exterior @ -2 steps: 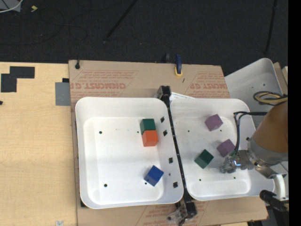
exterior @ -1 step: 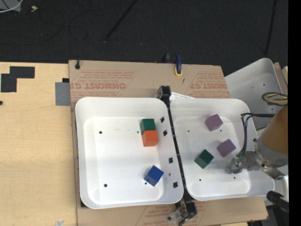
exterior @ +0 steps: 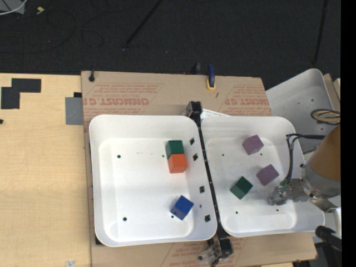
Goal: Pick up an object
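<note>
Two shallow white bins are seen side by side on a cardboard sheet [exterior: 139,96] laid over the bench. In the left bin [exterior: 105,177], a green block [exterior: 174,147] is found touching an orange block [exterior: 177,163] just below it in the view, both near the right wall. A blue block [exterior: 182,207] is noted lower down, tilted, near the same wall and apart from the other two.

In the right bin [exterior: 233,132], a dark green block [exterior: 241,187] is recorded near the middle. Two purple blocks are observed further right: one [exterior: 253,144] toward the far side, the other [exterior: 267,174] just beside the dark green block and up-right of it, not touching it.

The gripper [exterior: 280,196] is located low over the right bin's floor, near its right wall, just below the nearer purple block. No block is seen between its fingers. Whether the jaws are open or closed cannot be told from the view, the fingertips being too small and blurred. The grey arm with its orange band [exterior: 334,154] is seen entering from the right.
</note>
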Controlling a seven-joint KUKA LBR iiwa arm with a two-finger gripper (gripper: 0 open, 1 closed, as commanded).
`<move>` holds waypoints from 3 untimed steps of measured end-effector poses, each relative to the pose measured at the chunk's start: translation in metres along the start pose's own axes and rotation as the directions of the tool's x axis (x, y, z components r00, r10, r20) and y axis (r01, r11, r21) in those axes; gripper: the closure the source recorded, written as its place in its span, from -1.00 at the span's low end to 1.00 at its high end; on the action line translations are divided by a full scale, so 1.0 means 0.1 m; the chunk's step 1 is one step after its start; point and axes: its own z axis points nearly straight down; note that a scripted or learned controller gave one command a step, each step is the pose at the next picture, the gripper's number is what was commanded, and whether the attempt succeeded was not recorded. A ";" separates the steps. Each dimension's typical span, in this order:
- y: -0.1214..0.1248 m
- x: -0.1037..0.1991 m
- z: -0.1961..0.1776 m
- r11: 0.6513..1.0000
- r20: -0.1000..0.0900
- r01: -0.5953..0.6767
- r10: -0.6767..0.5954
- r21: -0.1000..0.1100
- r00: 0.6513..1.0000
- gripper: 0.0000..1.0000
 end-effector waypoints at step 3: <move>0.00 0.00 0.00 1.000 0.000 -0.002 0.002 0.000 1.000 1.00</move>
